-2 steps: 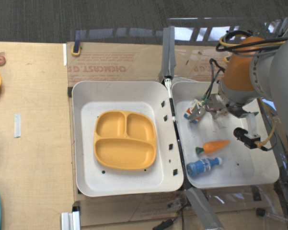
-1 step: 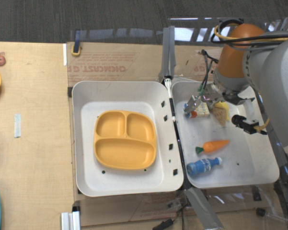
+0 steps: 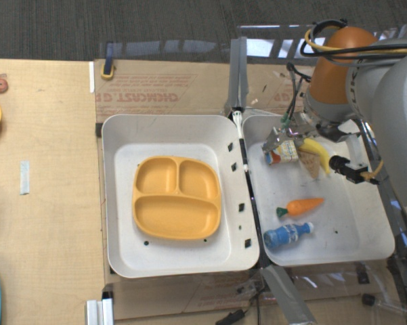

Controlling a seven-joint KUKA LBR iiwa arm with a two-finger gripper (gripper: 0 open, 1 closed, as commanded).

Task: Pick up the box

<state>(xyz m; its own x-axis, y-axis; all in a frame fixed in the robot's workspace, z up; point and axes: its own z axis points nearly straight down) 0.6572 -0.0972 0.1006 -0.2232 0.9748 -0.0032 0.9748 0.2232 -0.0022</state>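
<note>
The box (image 3: 287,152) is small and tan with a red and white label, lying in the back left part of the right bin (image 3: 366,242). My gripper (image 3: 279,139) hangs right over the box's back left corner, reaching down from the orange-banded wrist (image 3: 335,73). It is touching or nearly touching the box, and I cannot tell which. A yellow banana (image 3: 317,152) lies against the box's right side.
In the right bin an orange carrot (image 3: 303,206) and a blue bottle (image 3: 288,234) lie nearer the front. The left bin (image 3: 122,249) holds an orange divided plate (image 3: 177,198). A metal divider (image 3: 238,80) rises between the bins at the back.
</note>
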